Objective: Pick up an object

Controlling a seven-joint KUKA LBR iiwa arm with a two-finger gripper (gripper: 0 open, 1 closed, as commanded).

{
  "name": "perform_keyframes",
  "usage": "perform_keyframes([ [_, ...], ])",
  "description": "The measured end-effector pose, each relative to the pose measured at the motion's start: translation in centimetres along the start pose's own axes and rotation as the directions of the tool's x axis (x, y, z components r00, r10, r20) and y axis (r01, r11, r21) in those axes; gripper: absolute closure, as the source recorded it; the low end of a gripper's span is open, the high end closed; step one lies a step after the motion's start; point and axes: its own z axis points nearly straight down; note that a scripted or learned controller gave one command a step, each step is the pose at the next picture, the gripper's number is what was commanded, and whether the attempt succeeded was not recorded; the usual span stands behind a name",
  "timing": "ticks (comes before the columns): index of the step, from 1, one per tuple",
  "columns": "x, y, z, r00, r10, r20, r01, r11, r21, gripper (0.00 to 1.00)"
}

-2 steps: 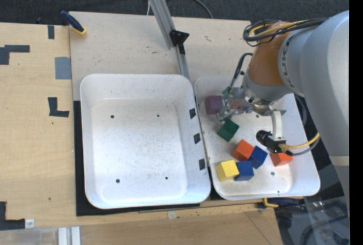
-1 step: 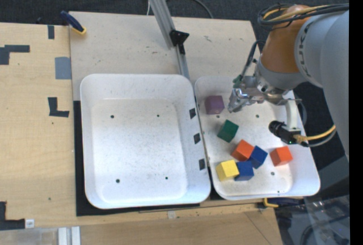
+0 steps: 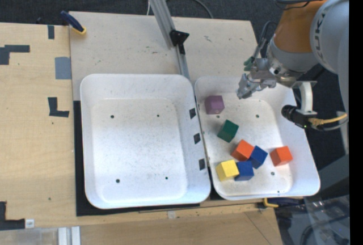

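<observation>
You see two white bins side by side. Left bin (image 3: 139, 139): no blocks. Right bin (image 3: 295, 178): seven blocks. Purple block (image 3: 214, 104) near far left corner; green block (image 3: 228, 130) mid-left; yellow block (image 3: 228, 169), two blue blocks (image 3: 245, 170) (image 3: 258, 156) and orange block (image 3: 244, 150) clustered near front edge; red block (image 3: 281, 155) toward right edge. Gripper (image 3: 248, 89) over far edge, nothing visibly held; finger state — you cannot tell.
</observation>
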Motion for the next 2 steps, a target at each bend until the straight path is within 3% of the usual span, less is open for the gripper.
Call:
perform_keyframes([
  [1,0.0,0.1,-1.9,1.0,0.0,-0.001,0.0,1.0,0.004,1.0],
  [2,5.3,0.2,-0.6,1.0,-0.004,-0.003,0.004,1.0,0.008,1.0],
])
